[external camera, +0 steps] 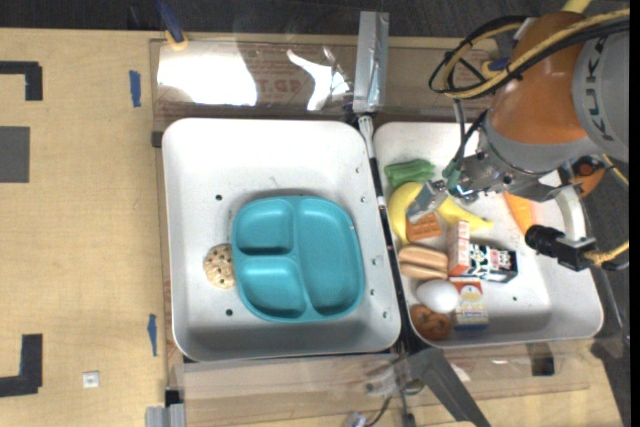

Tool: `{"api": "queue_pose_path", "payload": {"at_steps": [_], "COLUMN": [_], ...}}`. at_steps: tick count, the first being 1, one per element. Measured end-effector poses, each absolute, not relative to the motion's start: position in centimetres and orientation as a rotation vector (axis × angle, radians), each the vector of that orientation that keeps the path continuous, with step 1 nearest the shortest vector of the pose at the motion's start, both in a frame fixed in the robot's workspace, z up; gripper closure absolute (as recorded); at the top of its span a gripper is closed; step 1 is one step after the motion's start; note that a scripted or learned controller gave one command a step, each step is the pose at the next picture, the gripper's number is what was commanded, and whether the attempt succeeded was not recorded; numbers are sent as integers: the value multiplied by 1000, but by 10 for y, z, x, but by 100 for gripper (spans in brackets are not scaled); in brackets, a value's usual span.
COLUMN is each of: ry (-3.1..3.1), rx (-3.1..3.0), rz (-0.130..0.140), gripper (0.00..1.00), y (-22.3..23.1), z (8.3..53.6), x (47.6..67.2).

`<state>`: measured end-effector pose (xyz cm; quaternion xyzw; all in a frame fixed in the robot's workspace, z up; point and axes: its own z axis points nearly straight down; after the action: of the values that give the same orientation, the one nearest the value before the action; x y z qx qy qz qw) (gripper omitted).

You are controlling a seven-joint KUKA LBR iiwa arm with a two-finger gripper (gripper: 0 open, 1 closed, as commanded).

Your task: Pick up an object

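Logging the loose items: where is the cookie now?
The cookie lies in the left bin, against the left edge of the teal tray.

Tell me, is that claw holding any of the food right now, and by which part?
Cannot be told. The claw is down among the banana and neighbouring items in the right bin, but no item visibly sits between its tips.

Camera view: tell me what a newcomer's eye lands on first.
The teal divided tray sits in the left bin, a cookie beside it. The arm's orange band hangs over the right bin, crowded with toy food: a banana, a hot dog, an egg.
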<state>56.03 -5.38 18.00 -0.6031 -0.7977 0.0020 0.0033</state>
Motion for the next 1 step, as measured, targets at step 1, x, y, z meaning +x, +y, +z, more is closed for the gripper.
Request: {"api": "queue_pose_path", "payload": {"at_steps": [1], "ry": [-2540], "rx": [-1863], "rz": [-12], "gripper": [0], "y": [-97], "z": [102], "x": [607]}}
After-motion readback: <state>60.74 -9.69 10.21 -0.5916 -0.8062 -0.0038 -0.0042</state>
